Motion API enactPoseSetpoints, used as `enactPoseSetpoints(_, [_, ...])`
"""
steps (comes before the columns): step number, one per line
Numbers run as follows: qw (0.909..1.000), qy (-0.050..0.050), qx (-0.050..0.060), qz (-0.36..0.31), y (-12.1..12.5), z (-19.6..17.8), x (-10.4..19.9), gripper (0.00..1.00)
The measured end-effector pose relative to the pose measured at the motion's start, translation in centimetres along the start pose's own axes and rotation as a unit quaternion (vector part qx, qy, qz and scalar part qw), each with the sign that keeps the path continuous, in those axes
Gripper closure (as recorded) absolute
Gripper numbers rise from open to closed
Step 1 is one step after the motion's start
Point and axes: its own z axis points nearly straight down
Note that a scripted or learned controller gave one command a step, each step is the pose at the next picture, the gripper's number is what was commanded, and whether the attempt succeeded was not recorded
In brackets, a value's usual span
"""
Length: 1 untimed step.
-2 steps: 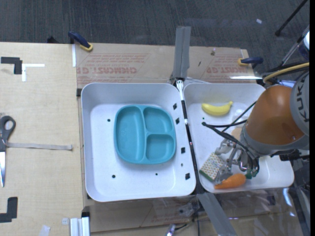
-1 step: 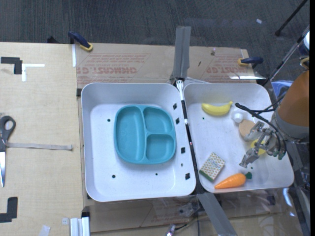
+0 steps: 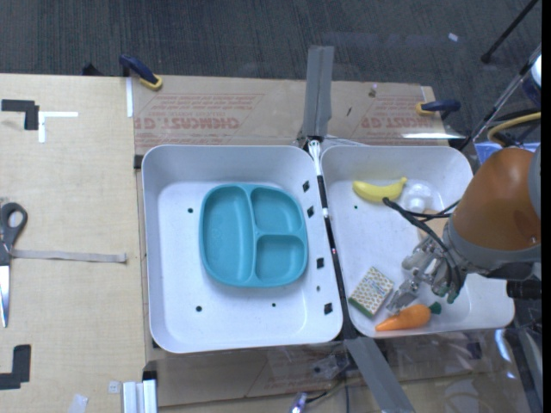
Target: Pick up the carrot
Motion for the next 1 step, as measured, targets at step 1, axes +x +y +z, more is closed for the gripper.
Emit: enactPoseSetpoints(1, [1.0000,-0.003,0.000,-0.002,0.13,-0.99,-0.23,1.00])
